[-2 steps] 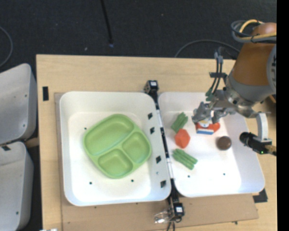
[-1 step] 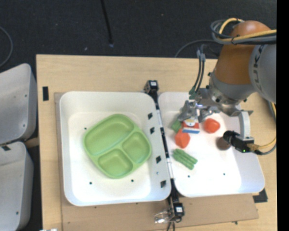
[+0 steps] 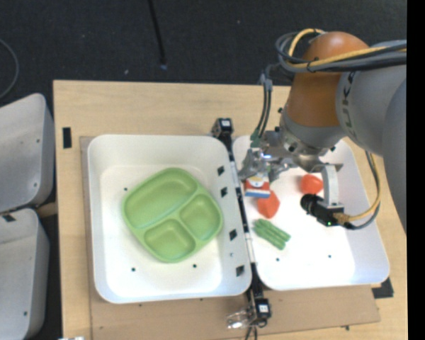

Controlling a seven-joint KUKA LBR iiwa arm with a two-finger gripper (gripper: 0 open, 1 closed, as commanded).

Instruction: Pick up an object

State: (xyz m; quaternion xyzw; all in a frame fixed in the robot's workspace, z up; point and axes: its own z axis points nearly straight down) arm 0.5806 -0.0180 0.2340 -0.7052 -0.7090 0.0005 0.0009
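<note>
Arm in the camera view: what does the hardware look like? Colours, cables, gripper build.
The arm is grey with a rounded orange band above the wrist. Yellow and grey cables loop over the orange section, and another yellow cable runs down its side to a small black unit. The gripper is a compact metallic assembly with dark fittings; finer detail is too small to tell.

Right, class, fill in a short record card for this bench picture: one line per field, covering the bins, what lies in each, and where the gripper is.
left bin: holds a green divided tray
right bin: holds an orange-red piece, a small orange piece and a green pod-like item
gripper: over the right bin's left edge, just above the orange-red piece
held object: none seen between the fingers
arm: reaches in from the right
</note>
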